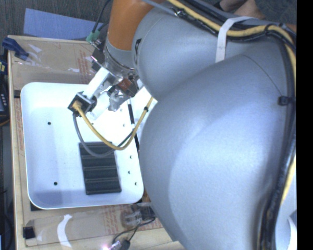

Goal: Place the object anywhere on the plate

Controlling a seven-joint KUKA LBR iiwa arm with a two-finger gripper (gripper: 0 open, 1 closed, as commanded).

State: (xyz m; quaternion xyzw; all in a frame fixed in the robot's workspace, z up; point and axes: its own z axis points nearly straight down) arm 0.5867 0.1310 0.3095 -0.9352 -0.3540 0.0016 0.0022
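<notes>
I see my big grey arm (219, 129) leaning over the left bin (41, 155), blocking most of the bench. The gripper (101, 95) hangs above the bin floor, maybe ready to reach down. I cannot tell its grip. A dark ribbed block (100, 168) lies flat in the bin, probably the object, lying apart from the gripper.
</notes>
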